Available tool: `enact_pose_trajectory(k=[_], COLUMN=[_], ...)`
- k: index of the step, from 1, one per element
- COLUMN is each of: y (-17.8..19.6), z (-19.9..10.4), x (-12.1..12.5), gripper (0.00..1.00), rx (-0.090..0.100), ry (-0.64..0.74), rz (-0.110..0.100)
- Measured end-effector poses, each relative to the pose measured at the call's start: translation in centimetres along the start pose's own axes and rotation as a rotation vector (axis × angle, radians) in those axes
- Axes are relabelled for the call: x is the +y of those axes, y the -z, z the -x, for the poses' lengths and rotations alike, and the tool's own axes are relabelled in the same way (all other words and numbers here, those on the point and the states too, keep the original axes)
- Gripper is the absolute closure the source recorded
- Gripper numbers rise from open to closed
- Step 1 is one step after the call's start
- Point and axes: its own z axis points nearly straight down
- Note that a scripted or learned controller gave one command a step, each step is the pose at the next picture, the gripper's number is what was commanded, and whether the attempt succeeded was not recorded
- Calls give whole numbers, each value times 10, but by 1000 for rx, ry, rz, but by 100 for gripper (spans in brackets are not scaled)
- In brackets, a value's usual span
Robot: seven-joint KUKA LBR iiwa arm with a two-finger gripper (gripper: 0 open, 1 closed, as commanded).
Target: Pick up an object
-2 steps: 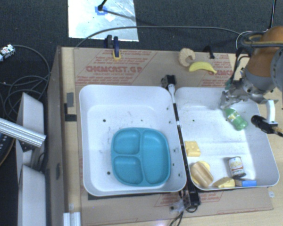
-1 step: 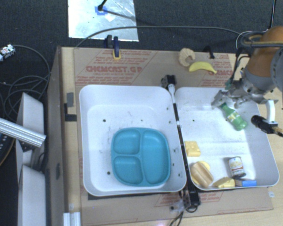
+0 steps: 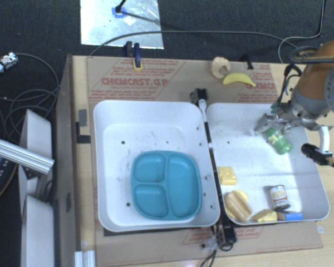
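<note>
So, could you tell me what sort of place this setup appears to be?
Most likely a robotics lab bench for grasping trials: a robot arm reaches over two white bins set on a board, toy food such as a banana lies about, and loose cables trail over the dark floor.

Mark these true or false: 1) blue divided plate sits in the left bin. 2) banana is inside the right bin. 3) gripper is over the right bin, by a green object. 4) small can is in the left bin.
1) True. The blue divided plate lies in the left bin.
2) False. The banana lies on the bench beyond the right bin, outside it.
3) True. The gripper is over the right bin's far end, with the green object right at it; whether it is gripped cannot be told.
4) False. The small can sits in the right bin, near its front edge.
</note>
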Motion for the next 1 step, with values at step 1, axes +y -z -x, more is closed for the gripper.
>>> enact_pose_trajectory(k=[1], y=[12], z=[0], x=[1], gripper=[100], rx=[-1], ry=[3], rz=[4])
